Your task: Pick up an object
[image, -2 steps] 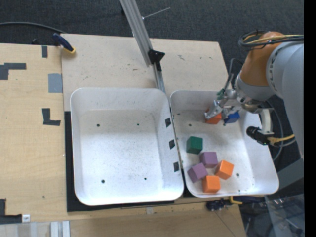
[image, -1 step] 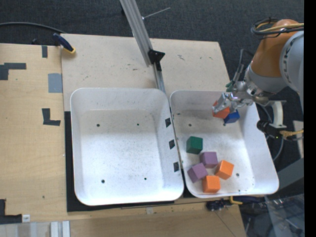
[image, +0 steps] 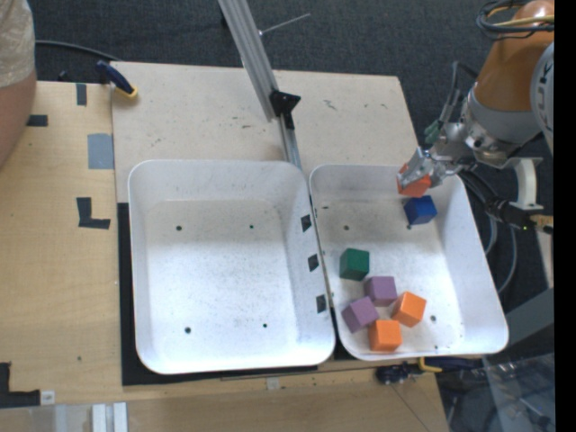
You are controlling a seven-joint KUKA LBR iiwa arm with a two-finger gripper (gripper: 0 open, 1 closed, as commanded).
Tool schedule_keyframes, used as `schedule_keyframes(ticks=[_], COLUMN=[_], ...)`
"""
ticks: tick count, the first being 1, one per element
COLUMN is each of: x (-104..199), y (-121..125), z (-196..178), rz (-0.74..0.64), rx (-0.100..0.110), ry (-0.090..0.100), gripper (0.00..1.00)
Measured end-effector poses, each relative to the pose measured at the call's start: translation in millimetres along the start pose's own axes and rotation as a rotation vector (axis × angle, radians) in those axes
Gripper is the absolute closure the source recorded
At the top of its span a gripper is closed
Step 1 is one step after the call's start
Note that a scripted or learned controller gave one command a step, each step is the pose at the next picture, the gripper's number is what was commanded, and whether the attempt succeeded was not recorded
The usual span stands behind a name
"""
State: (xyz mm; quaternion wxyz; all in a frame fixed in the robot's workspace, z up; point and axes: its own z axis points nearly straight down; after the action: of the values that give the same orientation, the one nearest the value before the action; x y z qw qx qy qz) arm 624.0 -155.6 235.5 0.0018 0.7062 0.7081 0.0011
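Fingers (image: 416, 180) look pinched on an orange-red block (image: 415, 186) at the right bin's (image: 477, 268) far edge, blue cube (image: 419, 211) just beside. I'd lift straight up slowly, so nothing snags

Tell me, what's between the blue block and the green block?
Nothing: in the camera view only bare white bin floor lies between the blue block and green block.

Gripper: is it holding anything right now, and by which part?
Yes. The gripper holds an orange block by its upper part, above the right bin.
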Motion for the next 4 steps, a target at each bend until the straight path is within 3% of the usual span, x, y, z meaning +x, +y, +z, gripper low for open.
schedule_keyframes(ticks=[1, 4], x=[0, 158], y=[1, -53], z=[-23, -29], rz=[0.001, -0.005], rx=[0.003, 0.008], ry=[0.001, 0.003], gripper=[1.0, 1.0])
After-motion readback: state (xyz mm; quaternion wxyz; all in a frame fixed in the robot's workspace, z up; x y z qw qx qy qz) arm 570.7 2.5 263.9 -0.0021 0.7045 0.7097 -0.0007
